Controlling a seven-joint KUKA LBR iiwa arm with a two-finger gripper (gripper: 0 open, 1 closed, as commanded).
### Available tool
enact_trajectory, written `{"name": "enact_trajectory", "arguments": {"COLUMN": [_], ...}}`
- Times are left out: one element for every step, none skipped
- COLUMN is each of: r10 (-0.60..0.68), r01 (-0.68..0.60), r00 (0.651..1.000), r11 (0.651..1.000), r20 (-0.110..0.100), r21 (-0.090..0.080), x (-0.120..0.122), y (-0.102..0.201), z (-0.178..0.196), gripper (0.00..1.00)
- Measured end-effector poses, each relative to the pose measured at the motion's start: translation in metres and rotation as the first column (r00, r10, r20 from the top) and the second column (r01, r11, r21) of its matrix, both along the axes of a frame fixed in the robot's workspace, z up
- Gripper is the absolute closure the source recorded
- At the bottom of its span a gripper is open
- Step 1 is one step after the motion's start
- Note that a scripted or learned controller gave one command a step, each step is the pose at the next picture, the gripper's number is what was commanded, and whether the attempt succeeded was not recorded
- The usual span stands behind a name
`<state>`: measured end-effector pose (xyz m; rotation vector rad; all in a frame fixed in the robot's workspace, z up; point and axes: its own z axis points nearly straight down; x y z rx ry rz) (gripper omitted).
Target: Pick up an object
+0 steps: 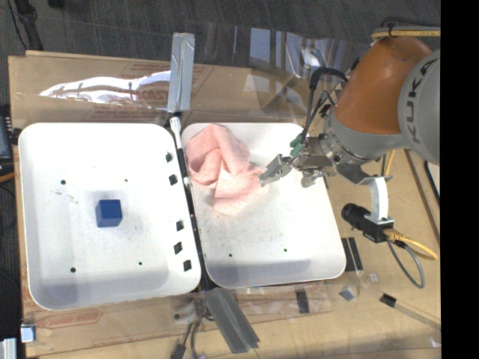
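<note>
Just left of the claw (271, 172), touching: pink cloth (218, 168).

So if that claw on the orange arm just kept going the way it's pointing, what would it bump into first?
Most likely the pink cloth. The gripper points toward the picture's left, and its tip is already at the cloth's right edge in the right bin. Whether it touches yet is hard to judge from above.

Grey arm from the right, wrist low, gripper (271, 171) pointing left.
</note>
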<state>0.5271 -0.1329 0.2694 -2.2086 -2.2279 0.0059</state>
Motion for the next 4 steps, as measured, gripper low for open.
{"name": "enact_trajectory", "arguments": {"r10": [-0.039,0.079,0.082,0.083], "r01": [0.039,-0.079,-0.082,-0.083], "r00": [0.999,0.997,0.997,0.997], "r11": [0.999,0.997,0.997,0.997], "r20": [-0.003,0.004,0.001,0.001], "r21": [0.000,0.000,-0.001,-0.001], "x": [0.029,0.085,0.085,0.085], "y": [0.034,0.027,0.027,0.027], "z": [-0.142,-0.177,-0.169,-0.168], "gripper": [0.00,0.00,1.00,0.00]}}
